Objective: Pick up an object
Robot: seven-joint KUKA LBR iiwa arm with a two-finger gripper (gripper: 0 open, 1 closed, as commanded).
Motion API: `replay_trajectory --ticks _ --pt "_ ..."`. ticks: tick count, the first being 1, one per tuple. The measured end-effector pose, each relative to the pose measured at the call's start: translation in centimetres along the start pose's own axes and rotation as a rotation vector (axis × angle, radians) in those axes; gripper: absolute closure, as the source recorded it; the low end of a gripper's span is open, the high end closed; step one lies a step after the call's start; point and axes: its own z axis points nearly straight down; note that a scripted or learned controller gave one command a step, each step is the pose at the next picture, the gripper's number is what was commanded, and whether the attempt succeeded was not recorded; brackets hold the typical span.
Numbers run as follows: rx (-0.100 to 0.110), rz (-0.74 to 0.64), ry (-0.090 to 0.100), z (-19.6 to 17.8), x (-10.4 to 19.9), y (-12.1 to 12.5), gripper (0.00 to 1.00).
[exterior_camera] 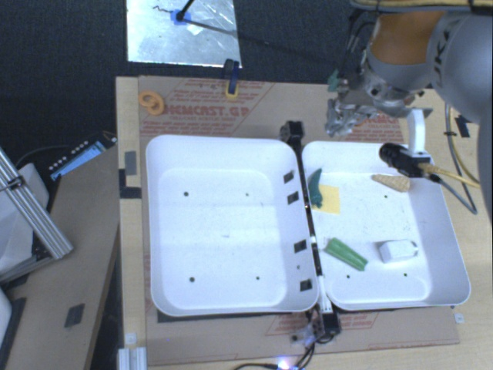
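The gripper [344, 122] hangs above the right bin's [443, 206] far rim (fingers' spread impossible to tell), clear of a green block [345, 253] inside, likely the pick.

The left bin [223, 230] offers a broad bare floor with open room above it. In the right bin [431, 268] a dark green piece [314, 187] and yellow square [329, 199] crowd the dividing wall, a green wedge [345, 253] and white block [396, 250] sit nearer the front, and a tan, possibly cone-shaped piece [392, 182] lies by the back rim. The arm's wrist [400, 45] hangs above that back rim.
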Motion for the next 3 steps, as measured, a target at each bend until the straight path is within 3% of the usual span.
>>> replay_trajectory --ticks 1,3 --pt "0.005 0.007 -0.002 -11.6 0.5 -3.2 1.0" --pt "0.014 0.004 0.0 -23.4 7.7 -12.8 1.0"
